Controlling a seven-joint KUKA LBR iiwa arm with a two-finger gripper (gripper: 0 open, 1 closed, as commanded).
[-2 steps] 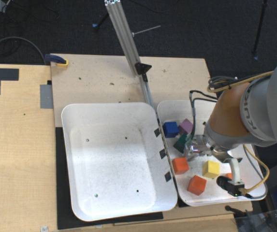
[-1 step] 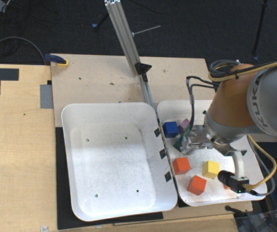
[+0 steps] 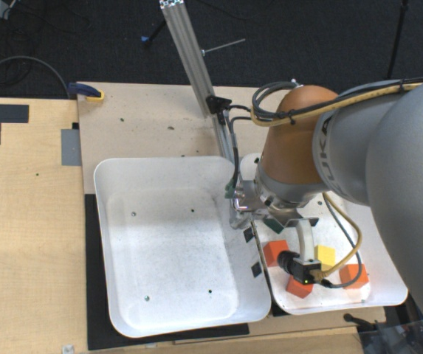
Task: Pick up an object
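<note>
The end effector (image 3: 254, 216) hung over the right bin (image 3: 384, 295) beside orange blocks (image 3: 273, 252); I could not tell how wide it was.

White left bin (image 3: 167, 271) flecked with small dark specks, plain white right bin (image 3: 388, 290), orange blocks (image 3: 274, 253), yellow block (image 3: 326, 255), grey arm (image 3: 373, 153) with orange band (image 3: 296, 142), pale wood bench (image 3: 19, 220) with dark grey patches (image 3: 4, 120), silver rail (image 3: 189, 50), blue-and-yellow clamp (image 3: 86, 91)

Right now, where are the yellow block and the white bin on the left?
yellow block (image 3: 326, 255): camera view, on its top face.
left white bin (image 3: 167, 264): camera view, on a bare part of its floor.
</note>
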